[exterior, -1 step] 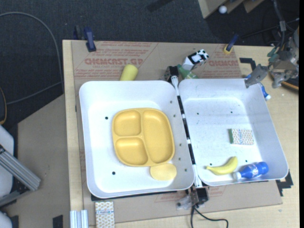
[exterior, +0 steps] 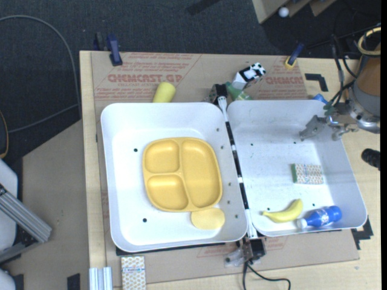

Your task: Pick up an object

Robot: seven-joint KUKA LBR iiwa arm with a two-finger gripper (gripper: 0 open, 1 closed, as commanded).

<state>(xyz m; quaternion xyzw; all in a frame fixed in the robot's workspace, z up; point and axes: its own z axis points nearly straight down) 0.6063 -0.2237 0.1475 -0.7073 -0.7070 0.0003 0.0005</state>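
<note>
Two shallow white bins sit side by side on the desk (exterior: 91, 101), a brown board printed with red lettering. The gripper (exterior: 314, 127) hangs over the right bin (exterior: 266, 125) toward its 2 o'clock corner, its grey fingers spread apart with nothing between them. The arm (exterior: 366, 95) reaches in from the 3 o'clock edge of the view, grey with an orange band above the wrist.

In the right bin, three things lie toward the 5 o'clock part. A yellow banana (exterior: 283, 211) lies near the front wall, curved upward at its right end. Just beside it, at its 4 o'clock, lies a blue bottle (exterior: 320, 216) with a white cap end, on its side close to the bin's front corner. Above them, at about the banana's 1 o'clock, lies a small flat packet (exterior: 308, 173) with a green strip along its left edge; it is apart from both. All three are well apart from the gripper.

The left bin (exterior: 121, 162) holds a yellow divided plate (exterior: 181, 174) with three compartments, lying near the middle. A pale yellow round disc (exterior: 207, 219) touches the plate's 5 o'clock edge.

Outside the bins, at 12 o'clock of the left bin, a yellow cylinder (exterior: 164, 92) lies on the desk. Between the bins' far corners sits a small black-and-white toy (exterior: 251, 74).
</note>
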